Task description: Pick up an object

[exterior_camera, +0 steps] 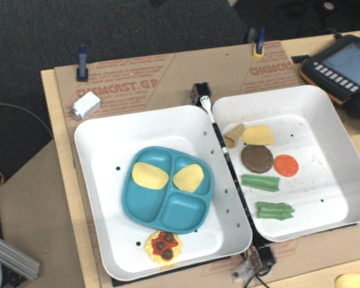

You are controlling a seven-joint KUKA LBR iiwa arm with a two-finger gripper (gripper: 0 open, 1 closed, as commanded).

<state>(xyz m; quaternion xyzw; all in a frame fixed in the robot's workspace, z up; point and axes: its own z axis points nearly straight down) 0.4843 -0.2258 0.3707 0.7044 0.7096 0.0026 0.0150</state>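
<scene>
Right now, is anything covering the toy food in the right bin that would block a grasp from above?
Nothing visible does. The brown disc, orange disc, yellow piece and two green pieces lie uncovered on the right bin's floor, mostly apart.

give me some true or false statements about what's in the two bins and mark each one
1. The blue divided plate lies in the left bin. True.
2. The plate holds two yellow pieces. True.
3. The brown round patty sits on the blue plate. False: it lies in the right bin.
4. The orange disc lies beside the patty. True.
5. The pizza slice is in the right bin. False: it lies in the left bin, just below the plate.
</scene>
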